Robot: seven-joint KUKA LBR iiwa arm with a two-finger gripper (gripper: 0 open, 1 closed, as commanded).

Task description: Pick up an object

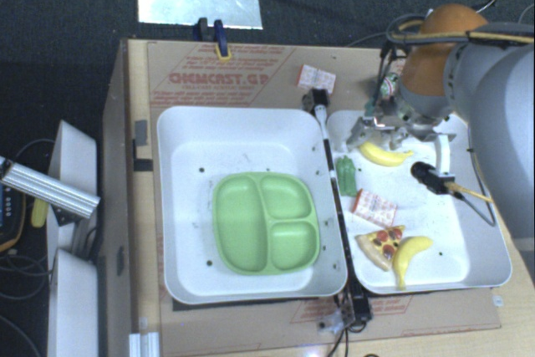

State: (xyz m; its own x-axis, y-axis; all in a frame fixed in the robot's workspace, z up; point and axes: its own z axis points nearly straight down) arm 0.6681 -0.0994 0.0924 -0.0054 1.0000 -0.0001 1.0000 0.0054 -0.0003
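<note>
Gripper is low over the far end of the right bin. Its jaws are blurred and partly hidden under the wrist, so I can't tell if they are open or closed. Nothing is visibly held. A banana lies just beside the jaws on the camera-near side; contact is unclear. A green packet sits near the jaws, toward the bin divider. Farther from the jaws are a red-white packet, a pizza slice and a second banana. A green plate sits well apart in the left bin. The arm covers the right bin's far corner.
</note>
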